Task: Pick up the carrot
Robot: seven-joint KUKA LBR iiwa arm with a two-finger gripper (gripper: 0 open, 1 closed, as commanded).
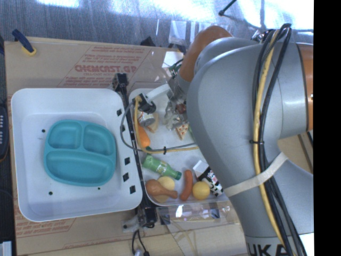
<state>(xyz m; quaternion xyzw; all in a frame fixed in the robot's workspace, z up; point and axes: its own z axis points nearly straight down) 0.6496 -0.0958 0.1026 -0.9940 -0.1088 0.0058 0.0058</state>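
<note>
Gripper (pixel 173 97) low over right bin's (pixel 176 148) far end, near clutter; can't tell its state. Carrot (pixel 143 135) w/ left wall, just beside green bottle (pixel 160 166), not held. Approach step, likely; next: shift toward carrot, align w/ its length, descend.
</note>
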